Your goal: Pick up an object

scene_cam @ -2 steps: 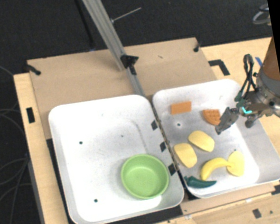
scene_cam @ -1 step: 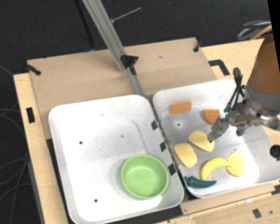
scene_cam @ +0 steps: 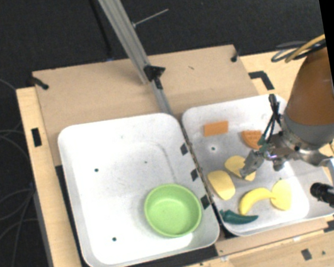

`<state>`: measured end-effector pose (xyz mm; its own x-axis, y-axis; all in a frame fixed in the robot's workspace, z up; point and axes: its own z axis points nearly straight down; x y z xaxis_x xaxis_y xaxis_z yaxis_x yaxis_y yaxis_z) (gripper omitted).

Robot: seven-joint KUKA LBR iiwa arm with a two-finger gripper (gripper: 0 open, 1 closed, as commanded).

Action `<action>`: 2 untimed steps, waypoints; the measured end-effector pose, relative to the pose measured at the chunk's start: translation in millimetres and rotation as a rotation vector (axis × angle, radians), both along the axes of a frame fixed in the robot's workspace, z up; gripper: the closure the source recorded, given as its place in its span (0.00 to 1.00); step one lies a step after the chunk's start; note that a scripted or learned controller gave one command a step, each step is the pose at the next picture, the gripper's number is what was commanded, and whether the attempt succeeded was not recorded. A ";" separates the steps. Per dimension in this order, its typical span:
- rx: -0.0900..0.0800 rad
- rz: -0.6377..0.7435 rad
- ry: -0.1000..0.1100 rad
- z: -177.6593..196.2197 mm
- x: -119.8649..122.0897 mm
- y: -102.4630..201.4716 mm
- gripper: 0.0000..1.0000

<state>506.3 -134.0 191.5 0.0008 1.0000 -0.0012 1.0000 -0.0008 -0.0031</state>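
Arm reaches in from the right over the right bin (scene_cam: 297, 218). Claw (scene_cam: 251, 169) sits low among the food pieces, tips at a pale yellow chip (scene_cam: 235, 165); can't tell if it's clenched or released, and nothing is clearly held. Close by: yellow slice (scene_cam: 222, 184), banana (scene_cam: 255, 200), second slice (scene_cam: 281, 195), green pepper (scene_cam: 238, 216), orange block (scene_cam: 216, 128), orange piece (scene_cam: 252, 138). Left bin (scene_cam: 85, 176) has a green bowl (scene_cam: 172, 209). Pick looks not done; grasp and lift remain.
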 end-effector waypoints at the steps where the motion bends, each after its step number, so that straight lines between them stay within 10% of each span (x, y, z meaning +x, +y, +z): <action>1: 0.001 0.000 -0.003 -41.1 -2.9 -3.5 0.00; 2: 0.002 -0.003 -0.008 -30.0 -1.3 -3.7 1.00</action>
<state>504.9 -137.7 161.5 0.0041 1.0000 0.0004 1.0000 -0.0041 0.0049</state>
